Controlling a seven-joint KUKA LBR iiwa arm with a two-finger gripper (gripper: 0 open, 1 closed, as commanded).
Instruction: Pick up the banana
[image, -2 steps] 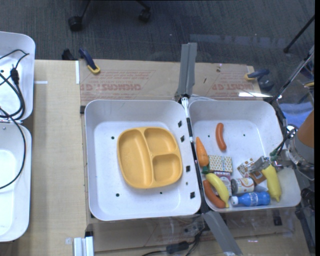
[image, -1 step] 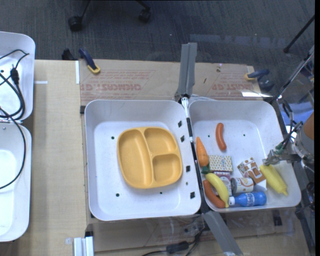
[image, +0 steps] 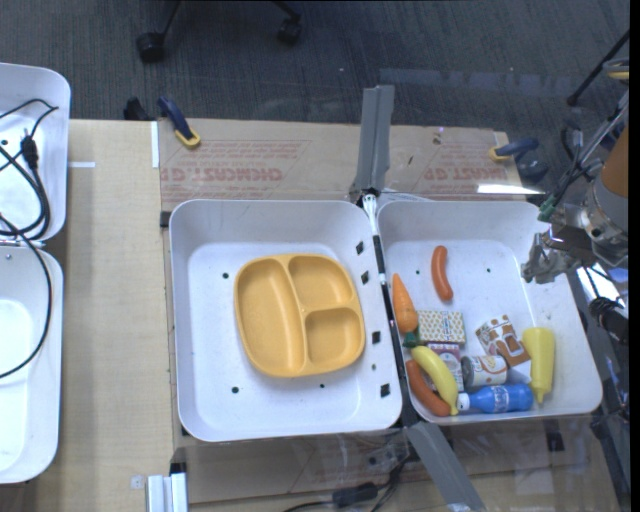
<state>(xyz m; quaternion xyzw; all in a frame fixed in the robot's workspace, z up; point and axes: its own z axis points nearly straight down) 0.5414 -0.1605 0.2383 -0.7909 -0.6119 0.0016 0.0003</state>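
Two white bins sit side by side on a cardboard-covered bench, seen from above. The banana (image: 436, 373), a short, curved yellow piece with a darker tip at its lower end, lies at a slant near the front left of the right bin (image: 480, 228), among a crowd of small items.

Red print runs across the cardboard (image: 270, 165) behind the bins, upside down from this angle and too faint to read with confidence. Packaging on the small cartons carries markings too small to make out.

At far left, black cables (image: 25, 190) loop over white trays (image: 30, 330) at the bench's edge. A blue-and-yellow clamp (image: 178, 121) grips the cardboard's back left corner. The left bin (image: 200, 330) holds a yellow divided plate (image: 299, 313) with three compartments, set at a slight angle. A grey post (image: 375, 135) rises behind the seam between the bins.

In the right bin, a carrot (image: 403, 303) lies just left of and above the banana, and a red sausage-like piece (image: 424, 391) lies along its lower left side, touching it. A patterned carton (image: 441, 326) sits just above the banana; a can (image: 484, 371) and a blue bottle (image: 496, 400) crowd its right. A hot dog (image: 441, 273) lies apart toward the back. A brown-and-white carton (image: 502, 340) and a yellow squeeze bottle (image: 540, 361) sit farther right.

The gripper (image: 545, 262) hangs over the right bin's back right corner, well apart from the banana; whether its fingers are spread or closed cannot be told, and nothing is seen held.
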